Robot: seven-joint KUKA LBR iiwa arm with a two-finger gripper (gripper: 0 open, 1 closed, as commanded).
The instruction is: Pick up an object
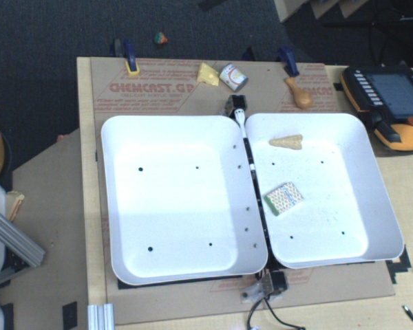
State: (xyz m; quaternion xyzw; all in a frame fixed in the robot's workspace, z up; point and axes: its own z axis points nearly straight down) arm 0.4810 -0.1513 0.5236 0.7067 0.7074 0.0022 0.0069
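The right bin (372,184) holds two objects. A tan cone-shaped piece (287,141) lies near its far edge. A small patterned block with a green side (283,198) lies near its left wall, about mid-depth. The left bin (124,198) sits beside it.
On the cardboard behind the bins lie a yellow wedge (208,75), a small white and grey box (233,77) and a wooden pear-shaped piece (299,93). Blue clamps (130,55) hold the board's far edge. A handheld controller (389,98) rests at the right.
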